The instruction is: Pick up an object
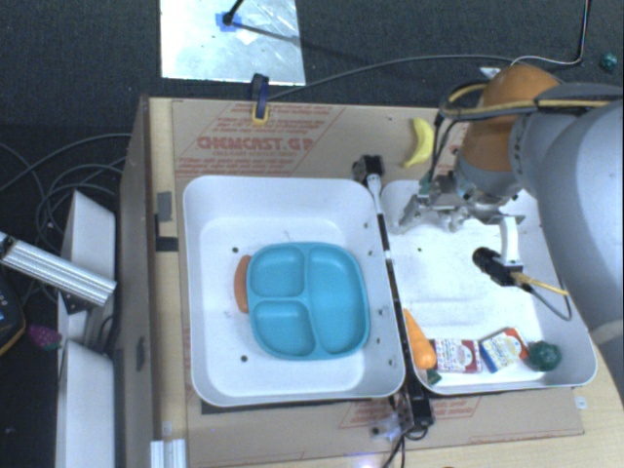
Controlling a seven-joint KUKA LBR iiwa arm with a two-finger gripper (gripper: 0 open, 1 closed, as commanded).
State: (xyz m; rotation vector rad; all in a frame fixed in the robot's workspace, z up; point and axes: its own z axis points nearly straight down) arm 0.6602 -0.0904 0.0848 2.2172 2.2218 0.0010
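Note:
My gripper (431,213) hangs over the far left corner of the right bin (458,291), low above its bare white floor. Nothing shows under it or in it. The bin's objects lie along its near edge, well apart from the gripper: an orange carrot (419,340) by the left wall, a white and red packet (455,355), a red and white carton (502,348), and a small dark green object (545,356) in the near right corner.
The left bin (219,222) holds a blue divided plate (307,297) with an orange sausage-like object (241,283) tucked against its left side. A yellow banana (421,142) lies on the cardboard behind the right bin. The grey arm covers the right bin's far right part.

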